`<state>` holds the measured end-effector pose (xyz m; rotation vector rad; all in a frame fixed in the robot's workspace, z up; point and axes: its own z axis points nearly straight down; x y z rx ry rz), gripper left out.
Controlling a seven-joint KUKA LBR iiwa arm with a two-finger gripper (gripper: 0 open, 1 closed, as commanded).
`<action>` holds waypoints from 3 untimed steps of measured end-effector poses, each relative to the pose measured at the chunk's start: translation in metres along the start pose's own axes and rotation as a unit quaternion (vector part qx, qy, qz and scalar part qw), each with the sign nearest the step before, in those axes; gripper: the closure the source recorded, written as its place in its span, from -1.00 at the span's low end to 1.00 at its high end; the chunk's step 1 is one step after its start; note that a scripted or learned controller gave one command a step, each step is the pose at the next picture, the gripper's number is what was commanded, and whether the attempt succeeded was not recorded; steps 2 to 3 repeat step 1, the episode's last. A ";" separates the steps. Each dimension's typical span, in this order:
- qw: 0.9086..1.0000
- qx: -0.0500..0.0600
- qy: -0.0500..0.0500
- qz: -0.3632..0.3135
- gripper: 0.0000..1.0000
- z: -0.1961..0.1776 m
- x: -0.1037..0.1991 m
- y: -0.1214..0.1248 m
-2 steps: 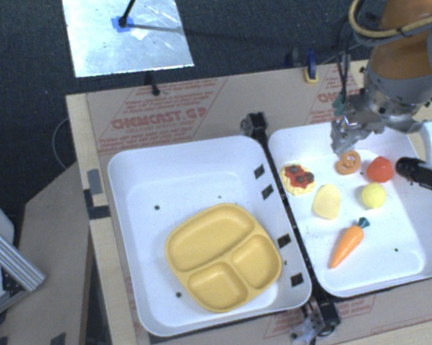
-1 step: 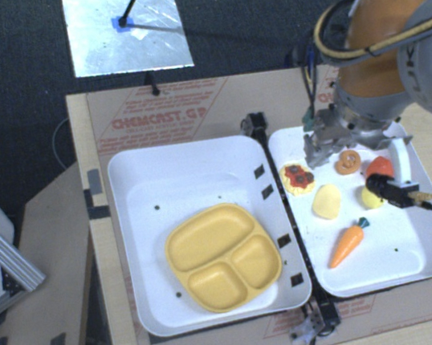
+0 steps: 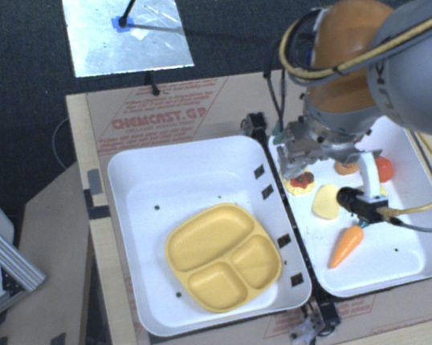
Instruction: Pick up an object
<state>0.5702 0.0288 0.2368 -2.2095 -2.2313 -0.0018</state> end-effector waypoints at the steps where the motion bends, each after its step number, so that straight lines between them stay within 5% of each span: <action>1: 1.000 0.000 0.000 0.000 1.00 0.012 0.046 0.000; 3: 1.000 0.000 0.000 0.000 1.00 0.012 0.046 0.000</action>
